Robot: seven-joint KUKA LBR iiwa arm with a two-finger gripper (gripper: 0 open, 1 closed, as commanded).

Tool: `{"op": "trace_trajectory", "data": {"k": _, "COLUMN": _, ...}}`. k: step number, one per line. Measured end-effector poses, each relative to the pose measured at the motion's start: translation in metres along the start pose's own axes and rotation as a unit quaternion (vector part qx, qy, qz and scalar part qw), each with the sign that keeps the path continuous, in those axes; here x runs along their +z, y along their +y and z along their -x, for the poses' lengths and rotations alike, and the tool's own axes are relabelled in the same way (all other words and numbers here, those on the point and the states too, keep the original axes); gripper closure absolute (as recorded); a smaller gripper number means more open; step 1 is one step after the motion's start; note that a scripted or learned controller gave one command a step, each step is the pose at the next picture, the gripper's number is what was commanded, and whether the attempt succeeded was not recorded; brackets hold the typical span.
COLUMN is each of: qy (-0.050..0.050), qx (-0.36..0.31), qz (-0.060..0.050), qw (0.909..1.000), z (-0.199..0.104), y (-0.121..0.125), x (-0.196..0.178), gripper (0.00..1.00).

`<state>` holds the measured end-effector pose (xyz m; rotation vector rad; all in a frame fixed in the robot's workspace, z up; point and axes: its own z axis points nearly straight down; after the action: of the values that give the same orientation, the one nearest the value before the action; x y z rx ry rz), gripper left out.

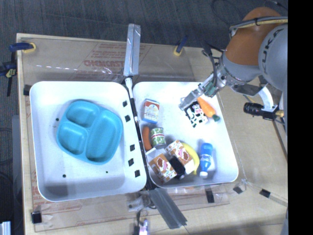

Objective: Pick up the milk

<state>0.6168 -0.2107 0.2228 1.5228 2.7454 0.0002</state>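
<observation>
Two shallow white plastic bins side by side on the wooden counter [73, 207]. Left bin [49, 180] carrying a light blue plastic divided tray [89, 131] near its middle. Right bin [226, 153] crowded with small things.

Gripper [191, 100] on the grey arm [266, 48], reaching in from the right, low over the upper part of the right bin. Fingers slightly apart, nothing visibly between them. Just beside the gripper, toward the near side, the small white milk carton with black cow spots [197, 115], lying tilted on the bin floor; touching or not, cannot tell. Orange plastic carrot [209, 108] up against the carton's right side.

Elsewhere in the right bin: small red and white box [151, 111] near the divider; below it an orange sausage-shaped toy [145, 137] next to a small green-labelled can [157, 137]. Along the near wall, two brown patterned snack boxes [170, 161], a yellow banana [192, 159] behind them, and a blue and white plastic bottle [206, 159] lying to the right, well apart from the milk carton.
</observation>
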Motion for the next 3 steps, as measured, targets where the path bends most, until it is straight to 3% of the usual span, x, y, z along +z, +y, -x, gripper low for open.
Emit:
{"op": "trace_trajectory", "data": {"k": 1, "qy": 0.0, "qx": 0.01, "qz": 0.0, "qw": 1.0, "z": 0.021, "y": 0.035, "x": -0.014, "gripper": 0.0}}
{"op": "trace_trajectory", "data": {"k": 3, "qy": 0.0, "qx": -0.084, "qz": 0.0, "qw": 0.9965, "z": 0.02, "y": 0.037, "x": -0.023, "gripper": 0.0}}
